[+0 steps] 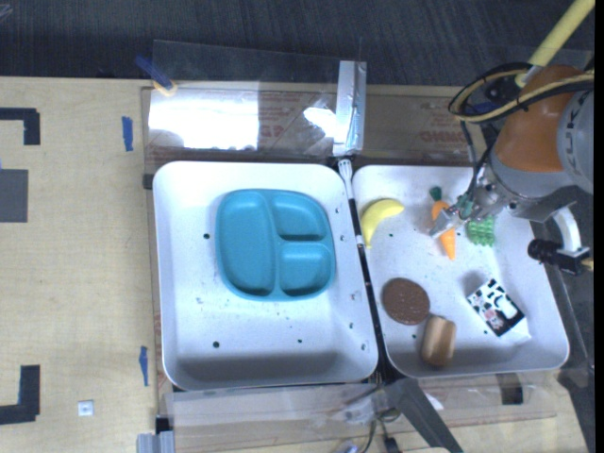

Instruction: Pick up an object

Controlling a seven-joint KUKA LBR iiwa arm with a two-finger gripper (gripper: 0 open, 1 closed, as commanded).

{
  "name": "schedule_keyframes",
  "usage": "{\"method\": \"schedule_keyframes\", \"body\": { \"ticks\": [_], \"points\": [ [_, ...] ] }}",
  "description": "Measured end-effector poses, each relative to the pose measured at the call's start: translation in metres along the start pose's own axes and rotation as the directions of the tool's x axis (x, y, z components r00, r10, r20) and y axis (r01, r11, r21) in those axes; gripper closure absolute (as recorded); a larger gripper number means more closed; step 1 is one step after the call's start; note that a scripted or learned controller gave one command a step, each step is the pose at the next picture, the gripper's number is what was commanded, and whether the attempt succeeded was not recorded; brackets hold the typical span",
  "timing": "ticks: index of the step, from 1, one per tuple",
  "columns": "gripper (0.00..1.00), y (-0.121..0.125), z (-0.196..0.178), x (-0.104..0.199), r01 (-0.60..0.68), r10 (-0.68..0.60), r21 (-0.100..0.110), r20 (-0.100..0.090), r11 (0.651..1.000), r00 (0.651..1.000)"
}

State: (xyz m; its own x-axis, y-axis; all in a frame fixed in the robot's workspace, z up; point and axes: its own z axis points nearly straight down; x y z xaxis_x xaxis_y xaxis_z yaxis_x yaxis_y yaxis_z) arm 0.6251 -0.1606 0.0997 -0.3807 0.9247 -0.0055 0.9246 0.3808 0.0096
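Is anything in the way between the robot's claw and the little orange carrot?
Nothing visible is. The gripper hangs right over the carrot in the right bin, with no object between them. A green piece sits close beside the carrot, on its right.

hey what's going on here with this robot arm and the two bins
A grey robot arm with an orange band reaches in from the right over the right bin. Its gripper is down among a small orange carrot-like piece and a green toy near the bin's back. A yellow object, a brown disc, a tan block and a black-and-white item also lie in that bin. The left bin holds a blue divided tray. Whether anything is gripped is unclear.
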Motion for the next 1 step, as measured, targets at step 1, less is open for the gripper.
{"method": "schedule_keyframes", "body": {
  "ticks": [1],
  "points": [
    [1.0, 0.042, -0.0618, 0.0414, -0.16, 0.16, 0.001, -0.002, 0.987, 0.987]
  ]
}}
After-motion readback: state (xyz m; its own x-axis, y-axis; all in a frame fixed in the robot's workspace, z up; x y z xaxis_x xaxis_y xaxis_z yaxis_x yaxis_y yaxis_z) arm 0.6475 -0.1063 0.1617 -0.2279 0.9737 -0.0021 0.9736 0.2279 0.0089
